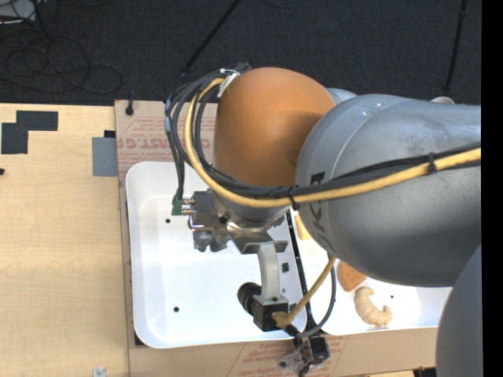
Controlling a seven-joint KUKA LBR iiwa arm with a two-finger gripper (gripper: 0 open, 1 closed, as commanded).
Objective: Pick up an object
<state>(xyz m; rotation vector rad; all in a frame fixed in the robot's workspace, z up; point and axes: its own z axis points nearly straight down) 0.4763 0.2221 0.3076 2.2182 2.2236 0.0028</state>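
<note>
My gripper hangs low over the left white bin, near the middle of its floor, under the orange band of the wrist. Nothing shows between its grey metal parts from this angle. In the right bin lies a cream, curved, croissant-like piece near the front edge. Just above it an orange piece peeks out from under the arm. The arm's grey body hides most of the right bin.
Both bins rest on a brown cardboard sheet. The pale wooden bench stretches to the left, with a grey square and black patches on it. Cables loop beside the wrist.
</note>
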